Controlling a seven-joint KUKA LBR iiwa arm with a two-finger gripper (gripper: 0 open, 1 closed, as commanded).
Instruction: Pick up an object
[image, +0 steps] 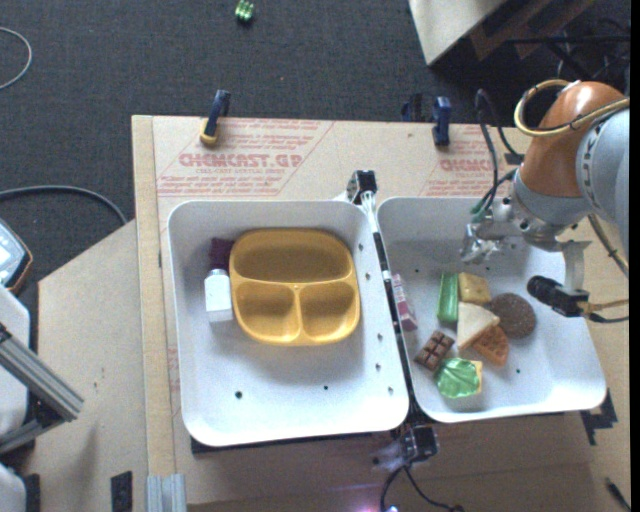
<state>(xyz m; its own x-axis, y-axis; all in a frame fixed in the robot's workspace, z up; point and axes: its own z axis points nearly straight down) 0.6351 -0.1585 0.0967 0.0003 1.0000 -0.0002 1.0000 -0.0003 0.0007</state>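
Observation:
The right white bin (560, 375) holds a cluster of small toy foods: a green bar (447, 297), a tan square (474, 289), a brown round cookie (513, 314), a pale wedge (473, 322), an orange waffle piece (492, 346), a chocolate block (435, 350) and a bright green piece (459, 379). My gripper (482, 246) hangs over the bin's back part, just above and behind the tan square and green bar. Nothing shows between its fingers. Whether it is open or shut is not visible.
The left bin (200, 400) holds a yellow divided plate (295, 285), a small white bottle (218, 295) and a dark red item (221, 248). A pink item (403, 302) lies along the divider between the bins. Clamps sit on the board's back edge.

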